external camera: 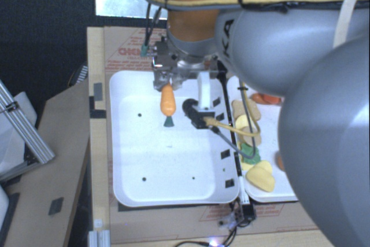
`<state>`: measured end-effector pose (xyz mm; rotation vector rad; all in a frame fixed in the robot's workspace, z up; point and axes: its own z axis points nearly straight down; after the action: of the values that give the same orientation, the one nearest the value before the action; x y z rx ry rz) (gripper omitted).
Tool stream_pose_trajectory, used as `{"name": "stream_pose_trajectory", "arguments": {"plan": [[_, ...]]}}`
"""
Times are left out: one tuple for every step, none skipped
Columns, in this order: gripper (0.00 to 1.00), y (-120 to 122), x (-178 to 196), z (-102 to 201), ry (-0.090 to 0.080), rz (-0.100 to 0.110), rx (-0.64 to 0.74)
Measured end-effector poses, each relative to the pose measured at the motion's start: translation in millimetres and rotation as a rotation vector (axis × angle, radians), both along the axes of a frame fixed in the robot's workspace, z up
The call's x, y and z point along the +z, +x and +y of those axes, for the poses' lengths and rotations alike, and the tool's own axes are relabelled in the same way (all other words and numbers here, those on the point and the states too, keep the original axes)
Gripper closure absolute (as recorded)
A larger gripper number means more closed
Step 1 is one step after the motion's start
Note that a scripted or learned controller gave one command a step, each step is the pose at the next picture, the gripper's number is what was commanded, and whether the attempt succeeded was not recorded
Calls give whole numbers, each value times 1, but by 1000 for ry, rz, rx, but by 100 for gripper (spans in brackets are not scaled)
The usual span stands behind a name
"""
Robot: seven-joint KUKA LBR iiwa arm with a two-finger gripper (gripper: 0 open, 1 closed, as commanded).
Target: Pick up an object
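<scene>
An orange toy carrot (167, 101) with a green end (169, 121) hangs upright over the back part of the left white bin (133, 182). Its top sits between the fingers of my gripper (166, 85), which is shut on it. The green end points down toward the bin floor, and the carrot looks lifted off it. The orange wrist band and grey arm loom above and to the right, hiding much of the right bin.
The right bin (272, 196) holds a yellow piece (261, 176), a pale yellow piece (245, 114), a green piece (249, 151) and a red-orange piece (266, 99). A black fitting with cables (194, 111) hangs beside the carrot. Cardboard (115, 49) lies under both bins.
</scene>
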<state>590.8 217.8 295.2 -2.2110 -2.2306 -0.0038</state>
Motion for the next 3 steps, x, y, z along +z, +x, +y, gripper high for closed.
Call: {"name": "stream_pose_trajectory", "arguments": {"plan": [[100,11,127,17,4,-13,-3],[100,75,153,15,-2,-5,-6],[100,77,246,16,1,-11,-3]]}}
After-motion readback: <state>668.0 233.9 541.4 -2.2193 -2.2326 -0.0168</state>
